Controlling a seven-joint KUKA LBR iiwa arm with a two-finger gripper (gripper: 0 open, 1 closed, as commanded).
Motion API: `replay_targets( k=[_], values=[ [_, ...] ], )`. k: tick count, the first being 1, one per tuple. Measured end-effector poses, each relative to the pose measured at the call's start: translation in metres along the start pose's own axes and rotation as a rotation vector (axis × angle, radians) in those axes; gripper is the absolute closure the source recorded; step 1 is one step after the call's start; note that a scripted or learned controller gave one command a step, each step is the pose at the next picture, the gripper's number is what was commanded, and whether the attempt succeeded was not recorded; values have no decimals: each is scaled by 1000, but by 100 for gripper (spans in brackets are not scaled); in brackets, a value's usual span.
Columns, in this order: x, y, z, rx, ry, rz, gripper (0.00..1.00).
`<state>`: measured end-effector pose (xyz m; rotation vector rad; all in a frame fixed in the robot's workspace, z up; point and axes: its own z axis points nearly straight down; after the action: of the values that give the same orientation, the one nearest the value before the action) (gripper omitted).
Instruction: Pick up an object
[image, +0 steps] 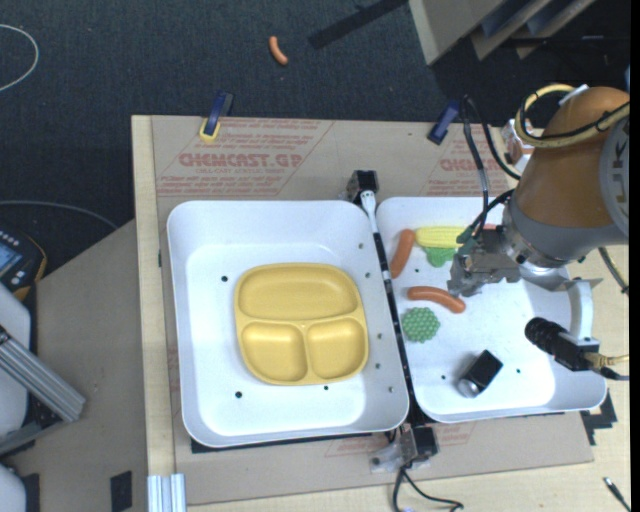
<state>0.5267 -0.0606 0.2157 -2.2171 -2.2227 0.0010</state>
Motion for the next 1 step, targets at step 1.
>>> replay_targets(
  k=[1],
  values=[
    [0,-1,-19,-6,-2,2,100]
  ],
)
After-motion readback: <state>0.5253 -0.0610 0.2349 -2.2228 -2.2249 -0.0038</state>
